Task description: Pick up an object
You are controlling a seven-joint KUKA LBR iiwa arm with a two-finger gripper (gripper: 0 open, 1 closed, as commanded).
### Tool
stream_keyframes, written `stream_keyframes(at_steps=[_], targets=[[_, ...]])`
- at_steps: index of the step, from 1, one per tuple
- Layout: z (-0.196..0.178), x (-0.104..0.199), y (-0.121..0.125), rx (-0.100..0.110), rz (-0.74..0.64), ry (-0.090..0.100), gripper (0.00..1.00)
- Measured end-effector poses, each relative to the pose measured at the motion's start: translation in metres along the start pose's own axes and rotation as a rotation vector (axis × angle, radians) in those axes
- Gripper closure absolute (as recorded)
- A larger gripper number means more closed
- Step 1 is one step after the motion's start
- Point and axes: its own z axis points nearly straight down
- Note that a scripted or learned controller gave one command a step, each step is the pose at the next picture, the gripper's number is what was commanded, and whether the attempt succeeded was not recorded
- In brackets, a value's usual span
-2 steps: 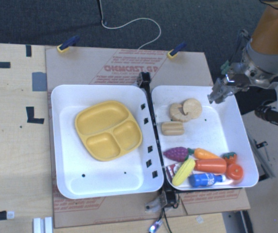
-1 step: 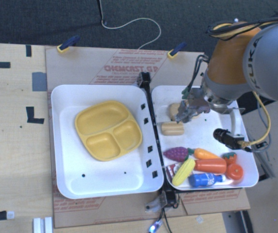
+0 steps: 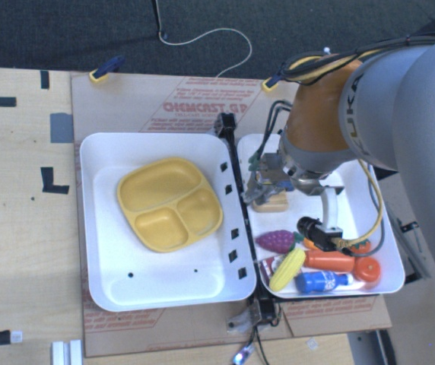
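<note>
Tool point(image 3: 265, 188) is down low at the left side of the right-hand bin point(image 3: 385, 280), just right of centre frame, sitting right over a small tan block point(image 3: 276, 201); from up here I can't tell how its tips stand or whether the block is between them, so I won't call it a grab. I read this as the closing-in step of the pick, with nothing lifted yet. Next I'd want the tips either side of the block's short width, a squeeze, then a straight rise clear of the bin wall. That block lies flat, its long axis roughly left-to-right in the frame. Purple grapes point(image 3: 276, 241), a yellow corn cob point(image 3: 287, 270) and an orange carrot point(image 3: 339, 263) crowd the lower part; the yellow divided plate point(image 3: 169, 203) sits alone in the left bin point(image 3: 96, 204).
</note>
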Motion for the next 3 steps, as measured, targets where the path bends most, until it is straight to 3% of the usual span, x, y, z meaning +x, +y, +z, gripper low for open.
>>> stream_keyframes(at_steps=[1, 2, 3], targets=[[-0.1, 0.042, -0.055, -0.011, -0.001, 0.001, 1.0], [-0.205, 0.101, -0.079, -0.015, -0.005, 0.002, 1.0], [-0.177, 0.045, -0.079, -0.003, 0.01, -0.004, 1.0]])
